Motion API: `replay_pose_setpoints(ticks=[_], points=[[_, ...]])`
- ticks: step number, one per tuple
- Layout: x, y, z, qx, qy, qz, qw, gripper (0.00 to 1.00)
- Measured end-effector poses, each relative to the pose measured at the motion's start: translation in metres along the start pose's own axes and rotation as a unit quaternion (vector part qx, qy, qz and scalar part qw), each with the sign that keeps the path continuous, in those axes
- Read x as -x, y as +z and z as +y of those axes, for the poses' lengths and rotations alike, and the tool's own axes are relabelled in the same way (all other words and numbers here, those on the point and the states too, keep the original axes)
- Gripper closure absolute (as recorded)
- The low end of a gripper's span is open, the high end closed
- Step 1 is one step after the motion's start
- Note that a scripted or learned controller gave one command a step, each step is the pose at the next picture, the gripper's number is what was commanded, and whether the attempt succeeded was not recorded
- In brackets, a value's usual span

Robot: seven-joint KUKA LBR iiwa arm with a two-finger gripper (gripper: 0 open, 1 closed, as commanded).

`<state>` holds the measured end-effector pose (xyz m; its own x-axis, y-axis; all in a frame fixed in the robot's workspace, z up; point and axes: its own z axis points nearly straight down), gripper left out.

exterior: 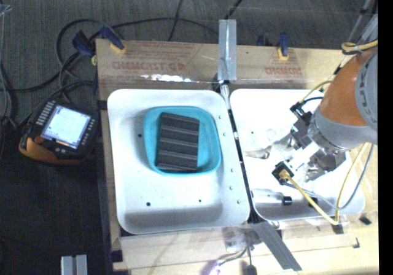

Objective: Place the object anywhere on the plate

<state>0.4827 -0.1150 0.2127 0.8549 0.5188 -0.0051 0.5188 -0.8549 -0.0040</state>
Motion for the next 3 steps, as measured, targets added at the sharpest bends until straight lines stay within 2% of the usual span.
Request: replay_pose_setpoints(ticks=[1, 3], points=[[0.0367, -0.0019, 0.0603, 0.001, -0.156, 0.000, 0.9878, 0.00], [0.0364, -0.0017, 0.0600, 0.001, -0.156, 0.001, 0.9878, 0.00]])
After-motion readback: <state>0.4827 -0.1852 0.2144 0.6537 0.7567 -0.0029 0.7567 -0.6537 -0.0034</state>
